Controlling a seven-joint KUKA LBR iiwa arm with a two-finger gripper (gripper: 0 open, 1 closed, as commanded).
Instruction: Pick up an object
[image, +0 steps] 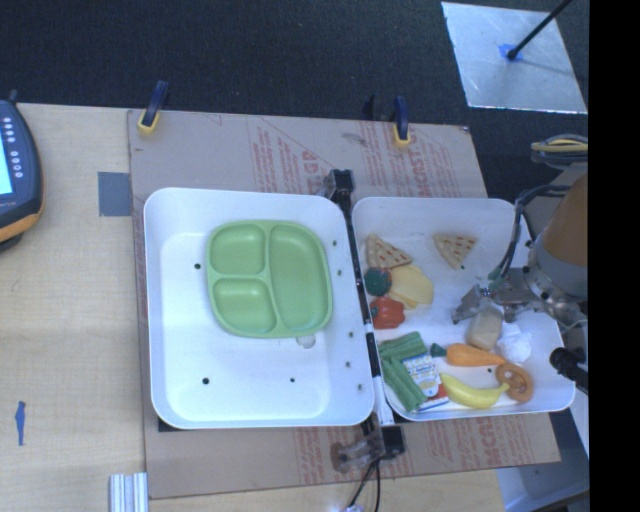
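On my feed, left to right: left bin (180, 400), holding one green divided plate (270, 277) in its upper half. Right bin (420, 207), holding two waffle wedges (386, 252) and (455, 248) along the top, a yellow piece (413, 287) touching a small green-and-red item (378, 281), a red pepper (388, 314) just below, green pieces (402, 362) by the divider, then a carrot (474, 355), a banana (470, 392) and a pretzel (515, 380) along the lower edge. Gripper (487, 312) low over the right bin's right side, directly above a pale beige block (485, 329) beside a white crumpled piece (516, 345); I cannot tell how wide it stands.
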